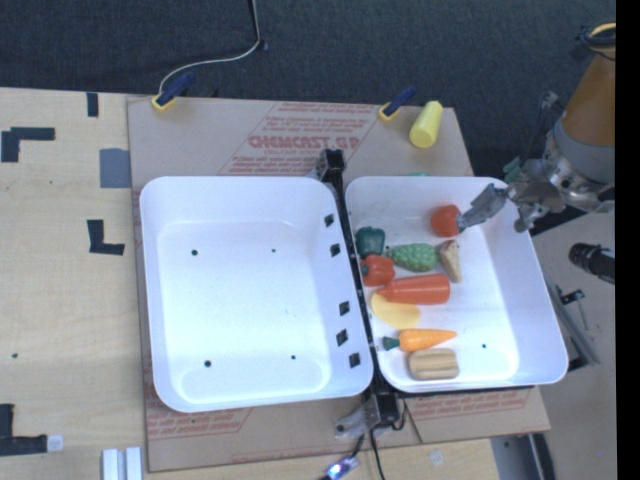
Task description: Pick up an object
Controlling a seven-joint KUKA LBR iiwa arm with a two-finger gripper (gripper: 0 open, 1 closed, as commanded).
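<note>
Cardboard-topped surface (290, 138) carries bins; tool (478, 211), opening unclear, just right of round red plastic tomato (446, 220); risk: it rolls off into neighbouring toys

Dark carpet floor (400, 18) beyond pale wooden bench (60, 298)

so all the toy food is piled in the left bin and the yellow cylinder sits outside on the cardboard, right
Not quite: the camera view shows the toy food, such as the carrot, in the right bin, not the left bin. The yellow cylinder does sit outside on the cardboard.
</note>
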